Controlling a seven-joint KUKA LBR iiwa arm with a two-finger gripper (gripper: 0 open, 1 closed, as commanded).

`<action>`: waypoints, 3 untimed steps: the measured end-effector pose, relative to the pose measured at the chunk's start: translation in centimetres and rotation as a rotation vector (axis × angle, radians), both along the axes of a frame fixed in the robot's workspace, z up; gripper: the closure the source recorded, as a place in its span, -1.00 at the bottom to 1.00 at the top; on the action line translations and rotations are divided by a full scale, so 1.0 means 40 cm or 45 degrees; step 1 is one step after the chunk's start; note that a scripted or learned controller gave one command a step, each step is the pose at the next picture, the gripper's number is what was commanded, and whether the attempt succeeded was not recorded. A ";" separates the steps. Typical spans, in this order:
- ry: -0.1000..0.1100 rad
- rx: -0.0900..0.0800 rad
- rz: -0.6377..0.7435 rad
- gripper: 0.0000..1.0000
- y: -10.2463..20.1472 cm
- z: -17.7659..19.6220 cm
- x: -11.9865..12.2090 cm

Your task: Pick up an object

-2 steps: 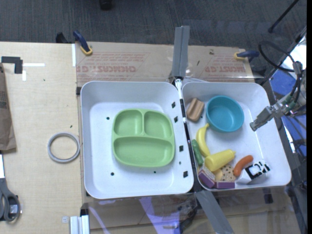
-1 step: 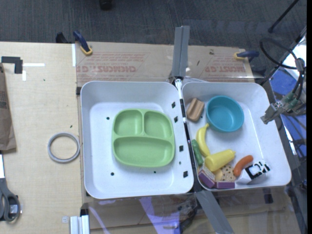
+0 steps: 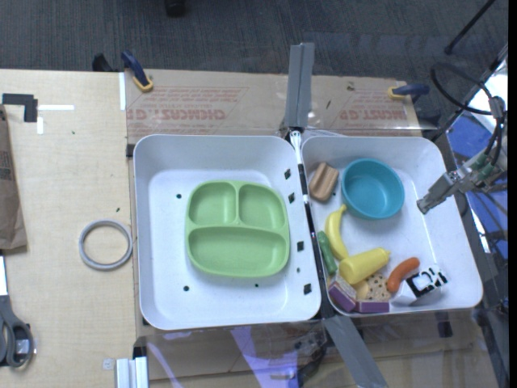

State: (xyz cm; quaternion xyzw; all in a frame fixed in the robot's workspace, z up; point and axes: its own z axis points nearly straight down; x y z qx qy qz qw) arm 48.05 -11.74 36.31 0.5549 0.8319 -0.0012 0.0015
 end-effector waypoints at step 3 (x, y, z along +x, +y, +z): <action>0.004 0.002 -0.887 -1.00 0.017 -0.681 0.173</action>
